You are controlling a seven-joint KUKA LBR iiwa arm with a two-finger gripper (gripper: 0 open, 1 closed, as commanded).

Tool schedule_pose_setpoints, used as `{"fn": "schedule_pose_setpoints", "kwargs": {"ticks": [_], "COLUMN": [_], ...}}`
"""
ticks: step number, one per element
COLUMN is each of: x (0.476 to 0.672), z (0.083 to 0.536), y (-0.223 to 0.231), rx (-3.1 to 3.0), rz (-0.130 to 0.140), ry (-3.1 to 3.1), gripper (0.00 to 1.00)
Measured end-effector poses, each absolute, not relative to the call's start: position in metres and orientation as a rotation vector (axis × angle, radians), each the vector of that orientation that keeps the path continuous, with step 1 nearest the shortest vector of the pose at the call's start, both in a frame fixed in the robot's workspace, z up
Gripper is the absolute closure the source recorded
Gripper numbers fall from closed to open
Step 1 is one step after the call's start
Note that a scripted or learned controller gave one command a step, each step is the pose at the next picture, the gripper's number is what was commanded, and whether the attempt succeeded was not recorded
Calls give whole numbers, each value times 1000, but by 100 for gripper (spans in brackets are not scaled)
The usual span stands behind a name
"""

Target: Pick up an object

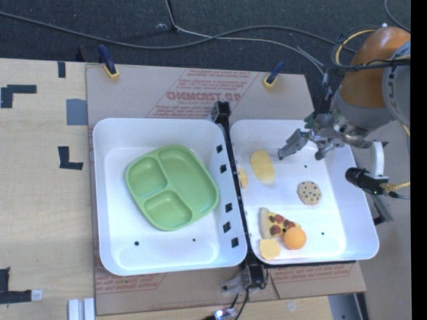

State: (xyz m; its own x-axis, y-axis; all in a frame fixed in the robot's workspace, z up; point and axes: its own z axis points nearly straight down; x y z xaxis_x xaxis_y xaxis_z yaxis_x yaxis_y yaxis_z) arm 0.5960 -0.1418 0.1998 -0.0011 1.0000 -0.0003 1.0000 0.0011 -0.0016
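Two shallow white bins sit side by side on a sheet of brown cardboard, the left bin (110,199) and the right bin (347,209) meeting at a black divider strip down the middle. One green plate (172,187) with three compartments lies in the left bin, turned at a slant, with bare white floor on every side of it, most along the near edge. Five small items lie in the right bin: one pale yellow oblong piece (262,166) near the divider, one round cookie (309,193) with dark chips toward the middle, one pizza slice (271,223) at the near side, one orange ball (294,238) touching the slice's near end, and one flat yellow piece (270,249) just beside the ball at the bin's near rim. One more sliver of yellow shows against the divider beside the oblong piece, too small to make out. The gripper (306,145) hangs over the far part of the right bin with its two fingers spread apart and nothing between them, the nearest item being the oblong piece, just to its left. Open floor in that bin lies along the right wall and in the far left corner. The cardboard is held by two blue-and-yellow clamps (107,63) at its far edge, on a pale wooden bench (40,205) marked with dark tape, and black cables cross dark carpet (80,12) beyond.
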Motion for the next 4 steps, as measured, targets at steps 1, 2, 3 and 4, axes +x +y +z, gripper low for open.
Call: {"fn": "schedule_pose_setpoints", "kwargs": {"ticks": [1, 2, 3, 4], "x": [600, 599, 600, 601], "z": [140, 86, 99, 141], "y": [-134, -133, -133, -133], "rx": [-2216, -2219, -2218, -2221], "rz": [7, 5, 3, -2], "ry": [-2220, -2222, -2223, -2224], "gripper": [0, 0, 100, 100]}}
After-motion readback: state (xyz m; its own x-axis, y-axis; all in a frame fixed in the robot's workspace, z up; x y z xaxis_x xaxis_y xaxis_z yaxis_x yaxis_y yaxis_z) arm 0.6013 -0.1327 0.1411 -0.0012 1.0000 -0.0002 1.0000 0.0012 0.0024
